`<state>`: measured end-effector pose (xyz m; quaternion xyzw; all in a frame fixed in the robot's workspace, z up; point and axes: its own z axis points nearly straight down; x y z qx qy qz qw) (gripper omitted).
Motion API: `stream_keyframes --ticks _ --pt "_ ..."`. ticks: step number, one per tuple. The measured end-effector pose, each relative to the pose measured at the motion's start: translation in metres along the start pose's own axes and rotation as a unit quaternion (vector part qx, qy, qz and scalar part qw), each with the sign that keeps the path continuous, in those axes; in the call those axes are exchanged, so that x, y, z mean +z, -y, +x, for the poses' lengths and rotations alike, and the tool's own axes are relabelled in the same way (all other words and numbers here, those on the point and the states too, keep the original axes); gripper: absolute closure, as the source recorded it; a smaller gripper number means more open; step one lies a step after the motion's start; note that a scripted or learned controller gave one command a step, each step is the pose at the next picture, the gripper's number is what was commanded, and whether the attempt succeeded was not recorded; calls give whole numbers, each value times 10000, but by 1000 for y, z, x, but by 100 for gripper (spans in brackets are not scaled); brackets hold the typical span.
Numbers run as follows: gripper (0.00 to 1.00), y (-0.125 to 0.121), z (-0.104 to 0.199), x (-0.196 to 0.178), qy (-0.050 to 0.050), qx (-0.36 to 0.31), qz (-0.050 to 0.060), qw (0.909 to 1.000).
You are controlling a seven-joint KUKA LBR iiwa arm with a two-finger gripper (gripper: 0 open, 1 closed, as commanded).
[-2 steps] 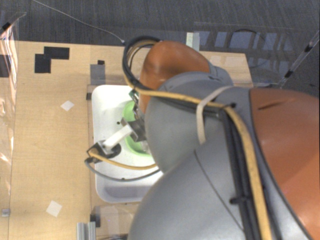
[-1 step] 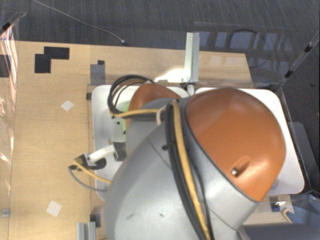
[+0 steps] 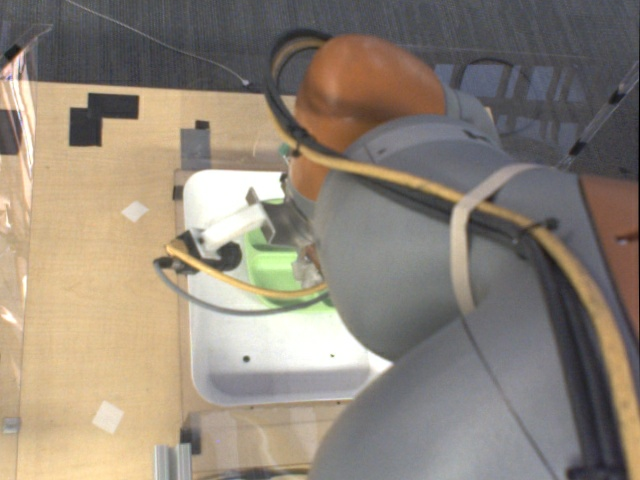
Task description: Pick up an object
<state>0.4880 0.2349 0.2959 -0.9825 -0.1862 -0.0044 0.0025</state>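
The arm [image 3: 470,298] was reaching in from the right and bulked over most of the near white bin [image 3: 270,368], with its orange band [image 3: 365,83] high in the view and the wrist tipped down toward the bin's middle. I judged this to be the approach or descent step of the pick: the hand [image 3: 285,230] sat low over a bright green object [image 3: 275,266] that lay on the bin floor, partly covered by the wrist and by a yellow cable [image 3: 250,283] looping across it. Whether the hand was spread or pressed together I could not tell, since the wrist body and a white fitting [image 3: 232,228] hid the tips; nor could I tell whether it touched the green object or hung just above it. Nothing showed the object lifted, so the grasp seemed not yet proven. The next move, as I read it, called for a settled closure on the green object and a straight lift clear of the bin wall. Around the bin, the wooden desk [image 3: 100,298] carried black angular marks [image 3: 100,116] near its far left corner, two small pale squares [image 3: 134,210], and a grey bracket [image 3: 196,145] at the bin's far edge. The likeliest hindrance was the arm's own cabling, a dark cable [image 3: 215,301] beside the yellow one, both trailing close to the object and apt to snag or nudge it.
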Motion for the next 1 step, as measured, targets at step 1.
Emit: stream_keyframes --ticks 1 --pt "100 0 -2 47 56 -1349 -11 9908"
